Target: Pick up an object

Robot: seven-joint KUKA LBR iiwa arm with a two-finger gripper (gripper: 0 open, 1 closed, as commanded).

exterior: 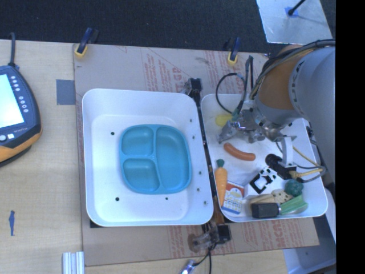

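My gripper (242, 129) hangs low over the back left part of the right bin (319, 210), under the grey arm with its orange band. Just in front of it lies a red-brown sausage (239, 152). A small yellow piece (223, 119) sits beside the gripper on its left. Along the bin's left wall lies an orange carrot (220, 179), with a small printed carton (232, 199) in front of it. Nothing can be seen held in the gripper.
The right bin also holds a black-and-white piece (263, 181), a black block (264, 210), a tan piece (274, 197) and green items (295, 188) at the front right. In the left bin (94, 153) lies a blue divided plate (155, 157). A handheld pendant (14, 110) rests far left.
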